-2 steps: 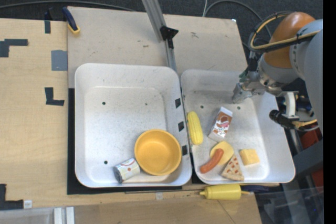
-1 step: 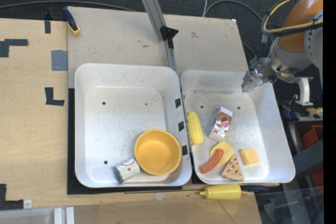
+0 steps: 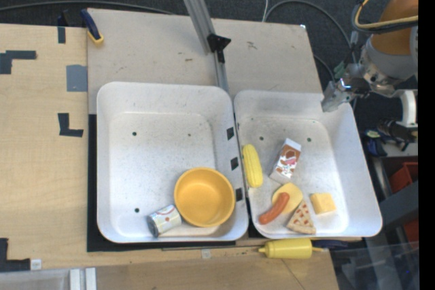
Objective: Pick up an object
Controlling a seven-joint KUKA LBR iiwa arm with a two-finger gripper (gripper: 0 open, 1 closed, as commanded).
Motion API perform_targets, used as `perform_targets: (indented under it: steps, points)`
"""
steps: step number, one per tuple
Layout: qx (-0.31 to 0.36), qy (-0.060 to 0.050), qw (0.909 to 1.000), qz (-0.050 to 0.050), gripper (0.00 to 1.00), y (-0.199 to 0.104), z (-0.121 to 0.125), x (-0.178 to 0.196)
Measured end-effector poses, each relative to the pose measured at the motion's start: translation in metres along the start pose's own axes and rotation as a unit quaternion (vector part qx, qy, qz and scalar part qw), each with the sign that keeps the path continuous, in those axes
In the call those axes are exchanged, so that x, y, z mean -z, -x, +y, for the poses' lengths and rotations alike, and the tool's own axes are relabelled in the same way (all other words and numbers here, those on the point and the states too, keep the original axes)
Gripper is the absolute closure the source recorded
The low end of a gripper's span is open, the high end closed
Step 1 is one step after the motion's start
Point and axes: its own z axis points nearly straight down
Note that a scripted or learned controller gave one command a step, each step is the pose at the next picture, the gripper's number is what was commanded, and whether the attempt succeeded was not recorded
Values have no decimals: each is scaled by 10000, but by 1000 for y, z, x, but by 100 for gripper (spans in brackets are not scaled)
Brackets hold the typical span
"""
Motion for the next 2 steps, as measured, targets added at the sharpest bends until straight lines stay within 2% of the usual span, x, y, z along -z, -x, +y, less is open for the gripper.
perform_targets:
  steps: [1,2]
  points:
    - [2,2,10000,-2,100,0,1,54]
    - [14,-31,10000,11,100,-49,-18,53]
